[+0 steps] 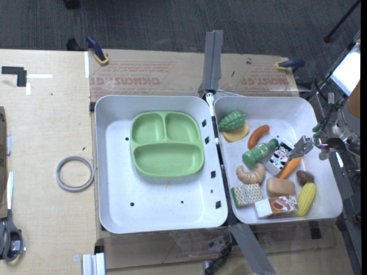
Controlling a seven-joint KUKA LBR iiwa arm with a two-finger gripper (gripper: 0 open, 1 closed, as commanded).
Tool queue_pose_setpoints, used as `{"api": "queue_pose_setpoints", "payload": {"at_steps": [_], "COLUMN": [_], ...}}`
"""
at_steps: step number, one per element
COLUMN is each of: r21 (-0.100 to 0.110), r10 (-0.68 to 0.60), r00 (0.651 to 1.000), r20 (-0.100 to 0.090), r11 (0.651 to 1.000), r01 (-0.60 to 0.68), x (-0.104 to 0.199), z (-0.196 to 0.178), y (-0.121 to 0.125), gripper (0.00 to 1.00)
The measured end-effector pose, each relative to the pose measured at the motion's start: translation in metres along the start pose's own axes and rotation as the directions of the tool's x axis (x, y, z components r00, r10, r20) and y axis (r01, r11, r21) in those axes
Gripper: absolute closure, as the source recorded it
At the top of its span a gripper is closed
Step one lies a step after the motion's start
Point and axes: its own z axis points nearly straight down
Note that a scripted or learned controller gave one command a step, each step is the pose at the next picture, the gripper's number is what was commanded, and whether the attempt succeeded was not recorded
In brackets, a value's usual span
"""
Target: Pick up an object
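Observation:
The right bin [321, 125] holds several toy foods. Among them are a green leafy piece [232, 120], a red sausage [258, 134], a green bottle [261, 152], a black-and-white carton [279, 156], an orange carrot [289, 167], a croissant [251, 173], a brown bread piece [280, 186], a yellow corn cob [307, 198] and two small boxes [246, 195]. My gripper [302, 148] reaches in from the right, low over the bin, just above the carrot and beside the carton. I see nothing held in it.
The left bin [114, 205] holds a green divided plate [167, 143]. On the bench to the left lie a grey tape ring [74, 172] and scissors [9, 236]. Blue clamps [97, 49] sit at the cardboard's back corners. A grey bar [213, 59] stands between the bins.

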Motion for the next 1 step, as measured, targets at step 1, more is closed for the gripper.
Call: {"api": "queue_pose_setpoints", "payload": {"at_steps": [1], "r21": [-0.001], "r10": [-0.177], "r00": [0.984], "r20": [0.001], "r11": [0.984], "r01": [0.177], "x": [0.0343], "z": [0.0345], "y": [0.0484], "gripper": [0.00]}}
